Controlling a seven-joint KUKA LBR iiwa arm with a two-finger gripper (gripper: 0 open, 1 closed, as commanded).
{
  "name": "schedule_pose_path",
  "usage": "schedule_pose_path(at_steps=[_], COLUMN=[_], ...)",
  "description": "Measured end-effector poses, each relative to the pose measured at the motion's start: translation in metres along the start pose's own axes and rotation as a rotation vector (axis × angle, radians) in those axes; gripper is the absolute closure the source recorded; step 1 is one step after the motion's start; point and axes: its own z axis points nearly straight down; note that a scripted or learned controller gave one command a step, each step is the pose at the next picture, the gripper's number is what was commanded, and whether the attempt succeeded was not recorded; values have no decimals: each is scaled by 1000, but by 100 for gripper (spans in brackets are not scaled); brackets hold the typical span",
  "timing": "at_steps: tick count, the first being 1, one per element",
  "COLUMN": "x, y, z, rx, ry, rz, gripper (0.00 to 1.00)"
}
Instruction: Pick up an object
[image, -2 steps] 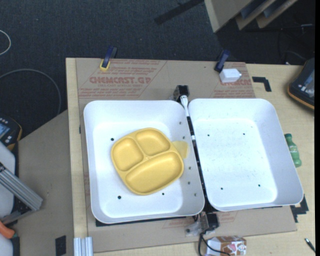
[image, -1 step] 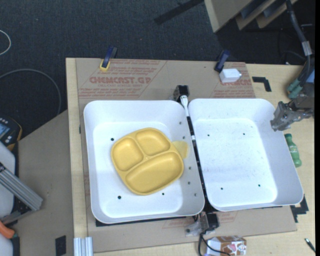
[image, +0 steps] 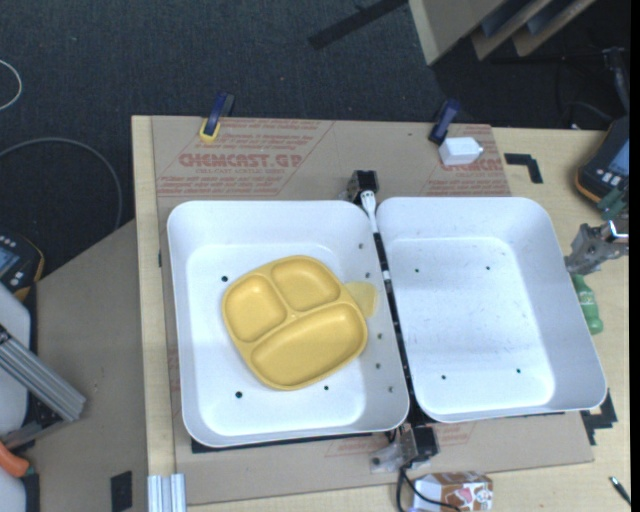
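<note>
I count two white bins (image: 190, 300), one yellow three-compartment divided plate (image: 294, 322) in the left bin, "CHEMCAST GP" printed on the board (image: 240, 158), gripper (image: 598, 245) at right edge

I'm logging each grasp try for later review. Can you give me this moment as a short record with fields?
left bin: holds a yellow divided tray, lying flat, three compartments
tray position: near the bin's middle, slightly toward the right wall
right bin: white, beside the left bin
pincer: at the right bin's right rim, outside the left bin
pincer holding: nothing seen between its fingers
task state: tray not yet picked up
</note>
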Motion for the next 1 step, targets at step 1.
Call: schedule_pose_path(at_steps=[1], x=[-42], y=[5], z=[47], rx=[-3], ry=[1], rz=[-3], gripper=[100])
